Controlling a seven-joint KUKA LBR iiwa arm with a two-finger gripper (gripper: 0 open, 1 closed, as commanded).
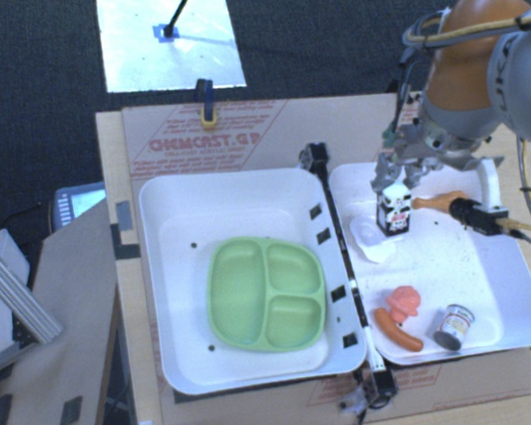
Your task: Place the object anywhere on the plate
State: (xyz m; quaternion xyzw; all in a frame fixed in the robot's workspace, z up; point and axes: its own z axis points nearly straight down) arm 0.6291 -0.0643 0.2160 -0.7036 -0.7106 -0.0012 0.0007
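A light green plate (263, 295) with three compartments lies in the left bin (173, 216). My gripper (396, 184) hangs over the back left part of the right bin (512, 270). Directly under it stands a small black-and-white carton (395, 213), upright and touching or very close to the gripper's tip. Whether the carton is gripped cannot be made out. A white spoon-like piece (372, 241) lies just in front of the carton.
An orange carrot-like piece (437, 201) lies to the right of the carton. Near the right bin's front are a pink piece (405, 301), a red-orange sausage (398, 330) and a small tin can (454, 326). A black divider (337, 246) separates the bins.
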